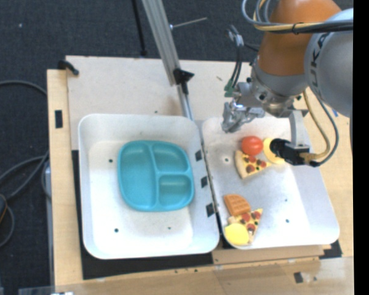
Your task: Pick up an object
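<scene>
My gripper (231, 120) hangs over the far left corner of the right bin (307, 217), with nothing visible between its fingers. A red tomato (252, 145) sits just to its right and nearer the camera, touching a pizza slice (251, 164). A yellow round piece (272, 150) lies right of the tomato. Near the bin's front left corner lie a waffle-like orange piece (237, 204), a second small pizza slice (253, 219) and a yellow lemon-like piece (236, 233).
The left bin (98, 226) holds a blue divided plate (155, 175). A slanted metal post (163, 35) rises behind the bins, its base near the right bin's far left corner. The bench edge runs along the front.
</scene>
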Available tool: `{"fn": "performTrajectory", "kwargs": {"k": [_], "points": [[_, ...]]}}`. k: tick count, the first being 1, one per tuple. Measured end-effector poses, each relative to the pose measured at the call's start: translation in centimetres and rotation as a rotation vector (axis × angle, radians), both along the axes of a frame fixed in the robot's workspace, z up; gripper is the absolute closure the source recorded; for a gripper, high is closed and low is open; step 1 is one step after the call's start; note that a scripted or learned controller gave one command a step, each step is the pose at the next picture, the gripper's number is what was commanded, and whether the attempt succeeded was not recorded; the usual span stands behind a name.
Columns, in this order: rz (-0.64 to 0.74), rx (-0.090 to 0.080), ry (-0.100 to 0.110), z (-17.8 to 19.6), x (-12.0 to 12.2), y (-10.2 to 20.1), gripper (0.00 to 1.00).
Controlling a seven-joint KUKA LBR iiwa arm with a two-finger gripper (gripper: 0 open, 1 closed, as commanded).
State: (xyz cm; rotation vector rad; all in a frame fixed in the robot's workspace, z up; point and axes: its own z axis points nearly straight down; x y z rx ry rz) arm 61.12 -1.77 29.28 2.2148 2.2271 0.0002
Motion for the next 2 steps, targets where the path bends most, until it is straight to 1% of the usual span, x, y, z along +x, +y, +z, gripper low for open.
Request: {"fn": "performTrajectory", "kwargs": {"k": [1, 2], "points": [[0.0, 0.0, 0.0, -0.2, -1.2, 4.4, 1.0], [0.001, 0.001, 0.002, -2.5, -2.1, 9.0, 1.0]]}}
